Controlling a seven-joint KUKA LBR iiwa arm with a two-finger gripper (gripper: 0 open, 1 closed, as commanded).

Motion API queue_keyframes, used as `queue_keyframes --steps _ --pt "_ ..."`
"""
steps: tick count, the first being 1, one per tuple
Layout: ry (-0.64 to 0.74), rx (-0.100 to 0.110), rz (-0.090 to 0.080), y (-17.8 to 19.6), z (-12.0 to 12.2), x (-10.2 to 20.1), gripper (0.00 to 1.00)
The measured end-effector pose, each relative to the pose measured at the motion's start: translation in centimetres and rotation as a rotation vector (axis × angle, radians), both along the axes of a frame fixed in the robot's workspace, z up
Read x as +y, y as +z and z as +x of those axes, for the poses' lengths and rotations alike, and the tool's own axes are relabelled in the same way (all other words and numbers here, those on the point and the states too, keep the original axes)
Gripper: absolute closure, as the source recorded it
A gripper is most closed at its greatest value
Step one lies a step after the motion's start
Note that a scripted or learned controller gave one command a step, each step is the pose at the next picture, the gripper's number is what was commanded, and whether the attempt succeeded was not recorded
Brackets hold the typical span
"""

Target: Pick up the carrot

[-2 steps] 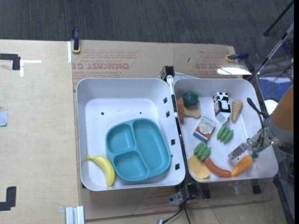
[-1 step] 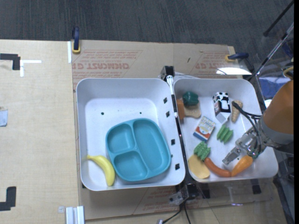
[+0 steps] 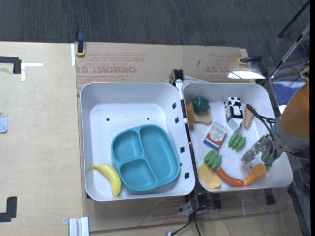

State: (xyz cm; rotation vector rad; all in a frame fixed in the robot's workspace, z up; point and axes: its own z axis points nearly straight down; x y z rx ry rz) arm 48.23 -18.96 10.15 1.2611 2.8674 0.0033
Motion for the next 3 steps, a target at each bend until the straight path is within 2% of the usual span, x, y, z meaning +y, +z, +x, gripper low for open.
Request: queue_keyframes --steps 1,2,3 --pt "0.001 0.0 0.0 0.0 0.0 0.0 0.0" --pt "-0.004 -0.006 -0.002 0.96 0.28 -0.06 1.0" --pt "-0.004 -0.006 -0.002 0.96 0.28 -0.05 0.0"
